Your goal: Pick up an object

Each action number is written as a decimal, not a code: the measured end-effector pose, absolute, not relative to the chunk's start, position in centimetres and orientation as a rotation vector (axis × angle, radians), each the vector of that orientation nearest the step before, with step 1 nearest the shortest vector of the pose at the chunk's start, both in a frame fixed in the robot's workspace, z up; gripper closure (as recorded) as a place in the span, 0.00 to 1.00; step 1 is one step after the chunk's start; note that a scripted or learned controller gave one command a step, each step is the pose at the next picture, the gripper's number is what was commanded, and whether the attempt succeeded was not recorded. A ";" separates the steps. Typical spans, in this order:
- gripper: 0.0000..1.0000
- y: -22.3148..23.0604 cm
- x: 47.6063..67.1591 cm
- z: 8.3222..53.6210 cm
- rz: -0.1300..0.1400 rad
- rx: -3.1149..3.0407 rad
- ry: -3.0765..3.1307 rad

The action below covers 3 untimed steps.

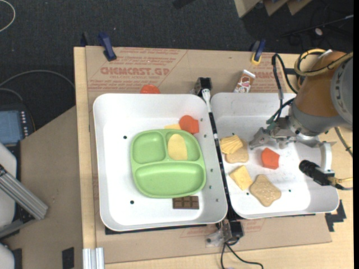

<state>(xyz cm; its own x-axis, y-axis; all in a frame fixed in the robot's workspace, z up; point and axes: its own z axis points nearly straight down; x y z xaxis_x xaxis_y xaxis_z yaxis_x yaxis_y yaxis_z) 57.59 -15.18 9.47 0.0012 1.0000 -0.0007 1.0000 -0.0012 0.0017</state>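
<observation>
Fingers spread above one orange block, one green tray

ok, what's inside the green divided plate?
The green divided plate holds one pale yellow oval piece in its upper right compartment. The other two compartments show bare green. Whatever lies under the plate is covered.

Both bins look like smooth, slightly glossy white plastic. The green divided plate in the left bin is smooth matt plastic. The tabletop under them is matt brown cardboard with red print. The arm's wrist has a glossy orange shell.
</observation>
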 end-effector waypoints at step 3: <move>1.00 -5.9 53.9 19.1 0.014 2.206 2.228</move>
